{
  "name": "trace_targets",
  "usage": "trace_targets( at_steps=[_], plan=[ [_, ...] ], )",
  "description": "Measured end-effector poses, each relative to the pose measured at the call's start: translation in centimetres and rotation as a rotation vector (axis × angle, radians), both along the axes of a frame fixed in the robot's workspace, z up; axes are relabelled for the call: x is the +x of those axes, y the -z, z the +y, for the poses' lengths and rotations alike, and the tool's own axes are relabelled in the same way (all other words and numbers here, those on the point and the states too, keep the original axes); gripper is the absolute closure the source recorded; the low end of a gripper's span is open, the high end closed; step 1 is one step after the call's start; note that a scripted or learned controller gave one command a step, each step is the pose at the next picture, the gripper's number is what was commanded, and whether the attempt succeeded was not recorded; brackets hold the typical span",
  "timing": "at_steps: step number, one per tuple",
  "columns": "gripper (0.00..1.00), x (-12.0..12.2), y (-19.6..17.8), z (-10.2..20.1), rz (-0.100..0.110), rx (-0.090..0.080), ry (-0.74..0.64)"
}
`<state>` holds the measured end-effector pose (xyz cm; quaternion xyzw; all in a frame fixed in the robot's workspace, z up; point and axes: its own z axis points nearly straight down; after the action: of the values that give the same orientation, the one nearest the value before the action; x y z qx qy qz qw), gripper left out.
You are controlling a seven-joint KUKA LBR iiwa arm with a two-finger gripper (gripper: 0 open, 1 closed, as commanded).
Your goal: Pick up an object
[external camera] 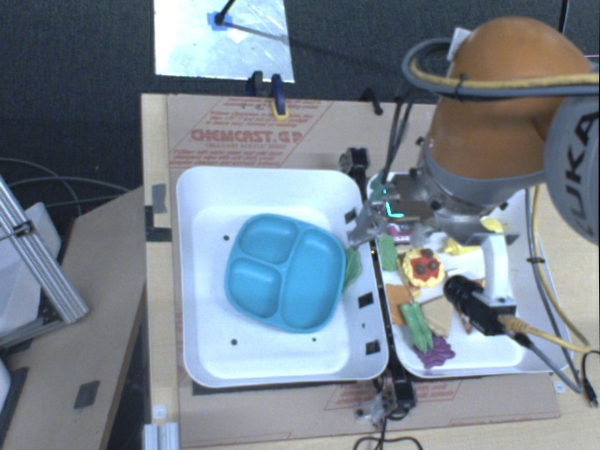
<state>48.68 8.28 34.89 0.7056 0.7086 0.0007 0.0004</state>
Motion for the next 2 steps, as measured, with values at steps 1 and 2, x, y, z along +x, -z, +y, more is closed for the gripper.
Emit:
trace_targets(
  at_steps=[1, 2],
  plan=[
    [1.00, 0.1, -1.1, 0.0, -0.002, 0.001, -0.005],
    [1.00, 0.1, -2.2, 0.0, -0.004, 0.001, -0.011]
  ],
)
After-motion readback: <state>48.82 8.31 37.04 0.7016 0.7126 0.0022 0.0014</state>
